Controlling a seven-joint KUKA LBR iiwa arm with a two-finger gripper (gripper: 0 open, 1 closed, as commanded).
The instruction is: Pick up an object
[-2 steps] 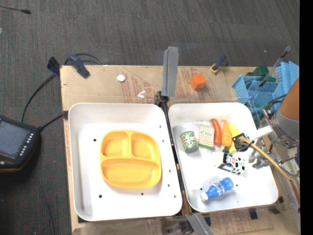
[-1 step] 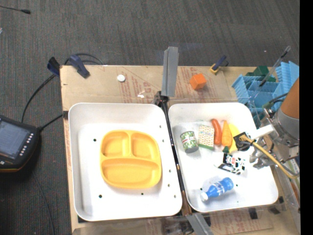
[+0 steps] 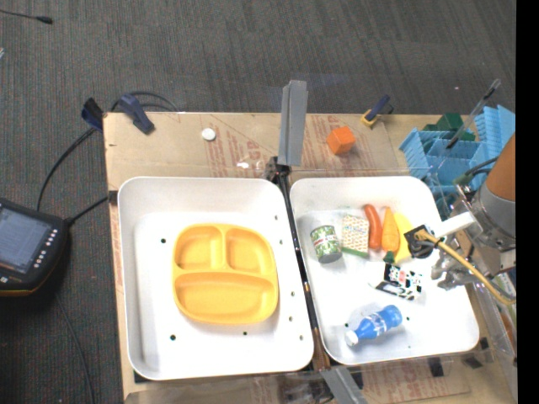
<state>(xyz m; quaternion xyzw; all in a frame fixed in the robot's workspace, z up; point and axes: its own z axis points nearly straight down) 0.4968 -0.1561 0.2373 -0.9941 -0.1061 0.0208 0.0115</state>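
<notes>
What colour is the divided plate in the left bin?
Yellow-orange; the divided plastic plate shows clearly in the camera view.

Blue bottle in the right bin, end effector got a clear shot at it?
Probably yes. The blue bottle lies alone near the right bin's front edge, apart from the other items, with the end effector close above right.

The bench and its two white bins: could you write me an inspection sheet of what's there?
Surface: cardboard-topped bench bearing two white bins.
Job's things: right bin holds a small can, an orange carrot, a blue bottle lying down and a black-and-white card.
Clutter: yellow divided tray in the left bin; orange block on the bench.
Grippers: tool at the right bin's right edge; finger state unclear.
Cables: black cable on the floor, left.
Surroundings: handheld control pad, blue rack.
</notes>
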